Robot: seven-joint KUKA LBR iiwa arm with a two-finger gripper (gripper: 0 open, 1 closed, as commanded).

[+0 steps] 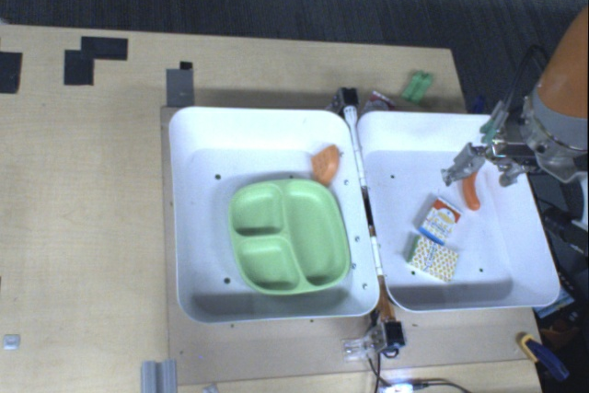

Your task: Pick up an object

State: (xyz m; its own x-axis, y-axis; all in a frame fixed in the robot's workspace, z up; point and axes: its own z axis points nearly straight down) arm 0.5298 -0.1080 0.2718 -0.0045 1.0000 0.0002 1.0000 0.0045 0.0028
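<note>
The gripper (pixel 482 165) stands with its metal fingers spread wide over the right bin (pixel 525 285), holding nothing. Just beside it lies a small orange carrot-like piece (pixel 471 194) (smooth, elongated), near two flat printed cartons (pixel 436 239). The left bin (pixel 198 198) holds a glossy green divided tray (pixel 290 235) and an orange lump (pixel 325 163).

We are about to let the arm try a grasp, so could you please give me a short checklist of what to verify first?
1. Target in reach: the orange carrot-like piece lies in the right bin, just below the gripper: ok.
2. Gripper over the target: roughly above its upper end: ok.
3. Finger opening: cannot tell.
4. Anything already held: nothing visible between the fingers: ok.
5. Neighbours clear: the small carton and patterned packet lie apart from the target: ok.
6. Left bin contents, green tray and orange lump, out of the way: ok.
</note>
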